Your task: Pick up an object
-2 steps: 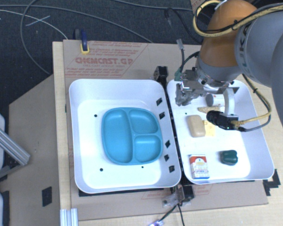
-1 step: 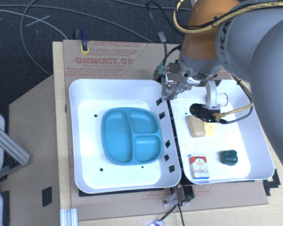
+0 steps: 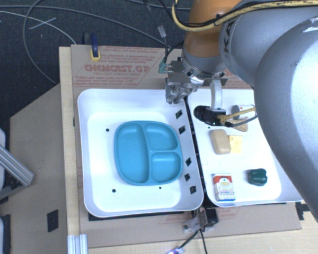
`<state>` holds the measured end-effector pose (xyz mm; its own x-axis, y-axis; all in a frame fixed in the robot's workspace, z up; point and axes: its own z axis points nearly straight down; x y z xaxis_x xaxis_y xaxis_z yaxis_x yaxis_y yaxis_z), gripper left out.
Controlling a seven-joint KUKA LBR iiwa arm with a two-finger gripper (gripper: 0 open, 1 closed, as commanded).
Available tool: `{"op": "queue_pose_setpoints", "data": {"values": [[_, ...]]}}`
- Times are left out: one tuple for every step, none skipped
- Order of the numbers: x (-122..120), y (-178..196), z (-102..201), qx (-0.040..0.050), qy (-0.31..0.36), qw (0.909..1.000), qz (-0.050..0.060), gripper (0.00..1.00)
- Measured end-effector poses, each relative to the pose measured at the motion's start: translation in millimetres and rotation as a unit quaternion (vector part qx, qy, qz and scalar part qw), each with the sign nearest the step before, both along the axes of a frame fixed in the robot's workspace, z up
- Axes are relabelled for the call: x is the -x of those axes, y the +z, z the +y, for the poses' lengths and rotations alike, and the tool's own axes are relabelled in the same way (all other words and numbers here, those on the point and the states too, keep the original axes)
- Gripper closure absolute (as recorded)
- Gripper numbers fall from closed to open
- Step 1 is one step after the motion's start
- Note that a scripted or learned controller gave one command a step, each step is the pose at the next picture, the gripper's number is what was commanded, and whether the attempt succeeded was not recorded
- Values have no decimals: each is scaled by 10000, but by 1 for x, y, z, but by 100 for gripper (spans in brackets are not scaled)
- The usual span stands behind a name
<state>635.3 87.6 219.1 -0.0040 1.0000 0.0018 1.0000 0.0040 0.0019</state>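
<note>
My gripper (image 3: 174, 95) hangs over the far right corner of the left bin (image 3: 90, 142), close to the divider between the bins. I see nothing held in it. A blue divided plate (image 3: 148, 152) lies in the middle of the left bin, nearer the camera than the gripper. The right bin (image 3: 270, 194) holds a tan block (image 3: 220, 141), a small yellow square (image 3: 236, 143), a dark green object (image 3: 257, 177) and a small red and white box (image 3: 223, 187). A pale tan item (image 3: 244, 111) lies at the far side of that bin, partly hidden by the arm.
The grey arm (image 3: 286, 73) covers the far right part of the right bin. A brown board (image 3: 122, 62) lies under the bins, and cables trail on the dark floor behind.
</note>
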Motion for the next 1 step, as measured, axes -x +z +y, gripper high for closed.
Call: {"op": "queue_pose_setpoints", "data": {"values": [[1, 1, -2, 8, -15, 10000, 8, 0]]}}
